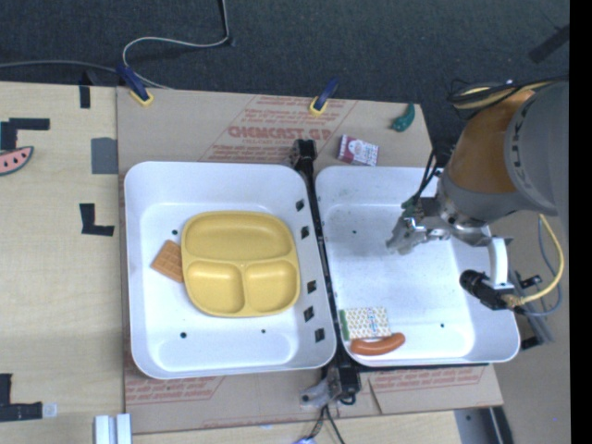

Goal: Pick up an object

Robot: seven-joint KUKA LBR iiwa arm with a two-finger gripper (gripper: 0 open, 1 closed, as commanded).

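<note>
My gripper (403, 237) hangs over the middle of the right bin (370, 192), pointing left, with nothing between its fingers that I can make out. A red sausage-shaped toy (378, 344) lies at the bin's front edge, with a small patterned packet (366, 322) just behind it. Both lie well in front of the gripper and to its left. In the left bin (148, 248) sits a yellow divided plate (241, 262), and a brown waffle-like piece (168, 261) pokes out from under the plate's left side.
A black clip divider (310, 239) runs between the two bins. A small red and white packet (357, 151) and a green clip (403, 117) lie on the cardboard behind the right bin. The arm's orange band (486, 146) and cables stand at the right.
</note>
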